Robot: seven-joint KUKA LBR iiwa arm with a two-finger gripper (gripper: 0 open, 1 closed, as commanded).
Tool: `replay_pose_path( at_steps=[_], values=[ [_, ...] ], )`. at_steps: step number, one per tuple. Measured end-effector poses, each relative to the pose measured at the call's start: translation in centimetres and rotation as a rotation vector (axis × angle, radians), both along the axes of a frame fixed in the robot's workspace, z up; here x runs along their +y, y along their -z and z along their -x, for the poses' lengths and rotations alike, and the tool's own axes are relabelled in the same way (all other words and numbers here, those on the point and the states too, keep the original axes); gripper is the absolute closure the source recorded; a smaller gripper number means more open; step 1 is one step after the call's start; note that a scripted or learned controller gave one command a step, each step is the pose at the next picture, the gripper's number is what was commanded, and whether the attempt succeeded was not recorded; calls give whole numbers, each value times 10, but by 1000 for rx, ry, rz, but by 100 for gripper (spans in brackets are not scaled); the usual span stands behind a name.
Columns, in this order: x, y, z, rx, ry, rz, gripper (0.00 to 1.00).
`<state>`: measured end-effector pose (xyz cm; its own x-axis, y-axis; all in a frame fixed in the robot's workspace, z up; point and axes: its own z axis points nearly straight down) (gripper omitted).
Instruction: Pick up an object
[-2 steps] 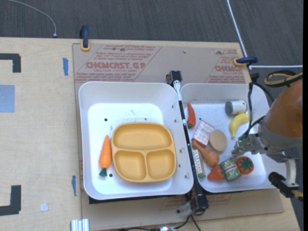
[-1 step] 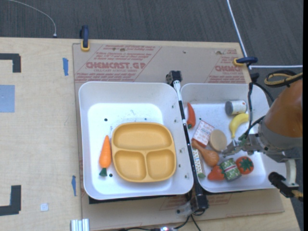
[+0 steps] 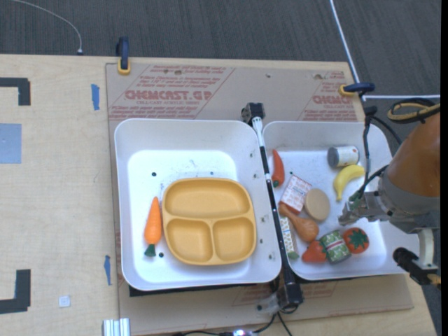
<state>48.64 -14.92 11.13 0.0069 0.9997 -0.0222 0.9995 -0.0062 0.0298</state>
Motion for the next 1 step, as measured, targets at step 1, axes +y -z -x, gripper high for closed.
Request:
replay_pose_path(
  at_steps=[1],
  values=[
    [0, 0, 0, 0, 0, 0, 0]
  ],
)
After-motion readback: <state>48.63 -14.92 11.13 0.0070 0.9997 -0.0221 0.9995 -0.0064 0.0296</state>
